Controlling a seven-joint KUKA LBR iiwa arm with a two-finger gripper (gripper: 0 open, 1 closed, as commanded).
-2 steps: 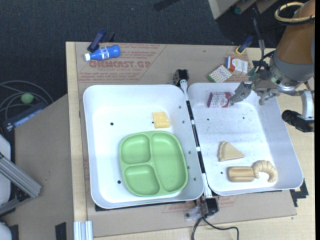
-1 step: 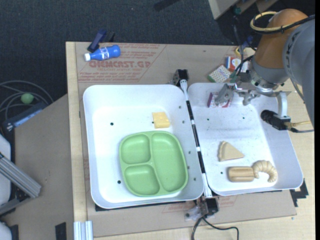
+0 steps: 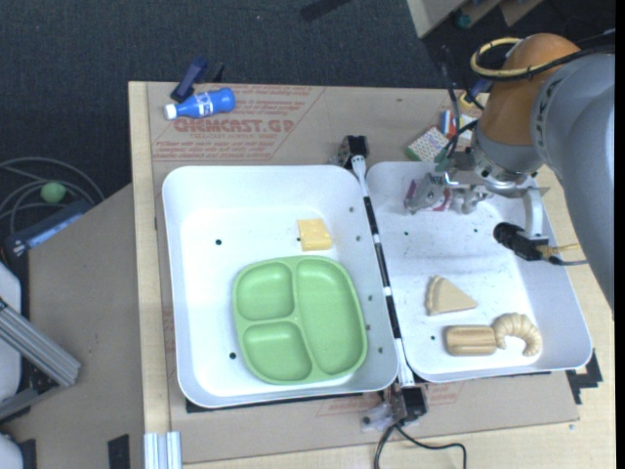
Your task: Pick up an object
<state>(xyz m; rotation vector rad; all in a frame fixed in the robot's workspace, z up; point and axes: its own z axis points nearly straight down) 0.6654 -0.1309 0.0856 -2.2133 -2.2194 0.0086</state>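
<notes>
My gripper (image 3: 436, 195) hangs over the far left part of the right bin (image 3: 562, 306), near its back wall, with the grey arm and its orange band (image 3: 522, 76) above it. Nothing shows held in it. Well in front of it, in the same bin, lie a tan wedge (image 3: 449, 296), a tan bread log (image 3: 469, 340) and a curled croissant (image 3: 520, 331). In the left bin (image 3: 195, 262) there is a small yellow cheese block (image 3: 314, 234) just behind a green divided plate (image 3: 298, 319).
A blue and white bottle (image 3: 200, 104) lies on the bench behind the left bin. A black ridge (image 3: 376, 252) divides the two bins. Cables and a black connector (image 3: 518, 240) trail beside the arm at the right bin's far right.
</notes>
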